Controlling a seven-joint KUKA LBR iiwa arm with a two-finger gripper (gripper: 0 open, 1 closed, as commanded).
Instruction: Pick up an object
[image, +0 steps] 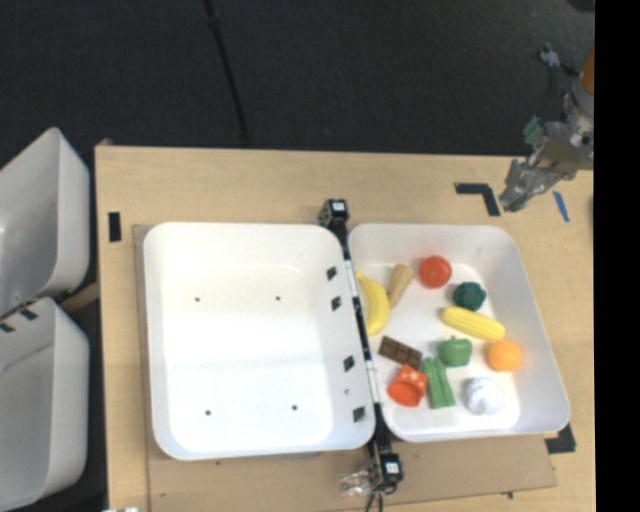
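Note:
The right bin holds several toy foods. A yellow banana lies by the divider, with a tan piece beside it. A red tomato and a dark green piece sit towards the back. A yellow corn cob, an orange and a green pepper lie mid-bin. A brown bar, a red piece, a green stick and a white lump lie near the front. My gripper hangs over the bare bench behind the right bin's far corner, apart from every object.
The left bin is joined to the right one by a clipped divider. Black tape marks sit on the wooden bench near the gripper. White casings stand off the bench's left edge.

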